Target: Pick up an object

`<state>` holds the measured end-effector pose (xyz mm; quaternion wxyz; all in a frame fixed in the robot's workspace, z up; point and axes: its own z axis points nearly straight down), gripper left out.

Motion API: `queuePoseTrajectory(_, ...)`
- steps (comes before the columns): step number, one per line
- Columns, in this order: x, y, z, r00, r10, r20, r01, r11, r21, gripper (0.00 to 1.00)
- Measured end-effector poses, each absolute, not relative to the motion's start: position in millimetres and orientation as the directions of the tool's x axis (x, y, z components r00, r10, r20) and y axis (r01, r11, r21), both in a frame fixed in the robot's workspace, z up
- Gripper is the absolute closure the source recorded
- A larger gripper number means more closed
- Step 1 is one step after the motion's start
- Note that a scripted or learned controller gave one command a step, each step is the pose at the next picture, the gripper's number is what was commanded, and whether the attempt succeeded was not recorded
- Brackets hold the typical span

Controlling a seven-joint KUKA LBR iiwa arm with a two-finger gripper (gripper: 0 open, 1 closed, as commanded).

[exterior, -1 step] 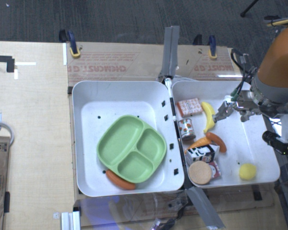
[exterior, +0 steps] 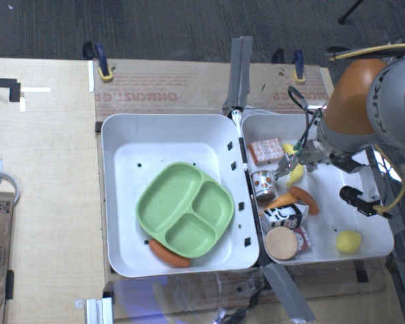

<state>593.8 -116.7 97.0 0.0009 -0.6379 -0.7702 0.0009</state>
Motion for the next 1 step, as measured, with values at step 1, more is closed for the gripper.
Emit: queuePoseTrajectory(1, 593.8, -118.1, 105.9, -0.182, 0.983, 0.000, 0.983, 0.182, -0.003, 1.00)
